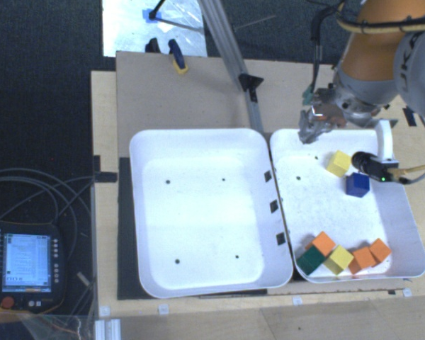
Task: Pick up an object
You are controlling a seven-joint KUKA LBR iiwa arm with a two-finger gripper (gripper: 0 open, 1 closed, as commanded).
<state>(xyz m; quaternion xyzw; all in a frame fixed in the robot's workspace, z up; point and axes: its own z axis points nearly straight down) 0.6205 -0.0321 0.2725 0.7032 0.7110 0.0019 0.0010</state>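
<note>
While the gripper (313,132) hangs over the right bin's (404,211) far edge, its grip state cannot be told. Just beside it lies a yellow block (338,163): judged light, rigid, best pinched across flat opposite faces.

Grey arm (411,55) with a big rounded orange band (382,27), black cables looping over it, and a metallic grey pincer (313,129) below.
</note>
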